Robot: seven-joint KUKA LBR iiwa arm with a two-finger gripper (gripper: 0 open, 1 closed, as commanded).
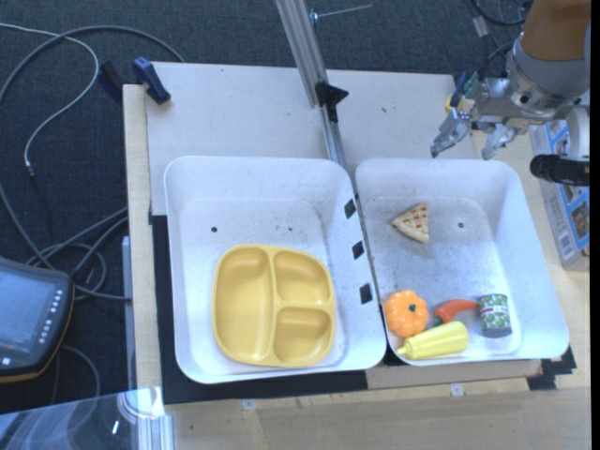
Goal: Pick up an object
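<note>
Two white bins [187, 195], one yellow tray [275, 305], one pizza slice [412, 223], one pumpkin [406, 312], one corn cob [436, 341], one can [494, 314].

yellow tray [275, 305] | orange pumpkin [406, 312] | tan speckled wedge [412, 223] | white bins [187, 204]

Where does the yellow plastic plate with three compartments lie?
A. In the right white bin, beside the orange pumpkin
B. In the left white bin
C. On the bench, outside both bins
B: the yellow plastic divided plate rests on the floor of the left white bin.
</note>
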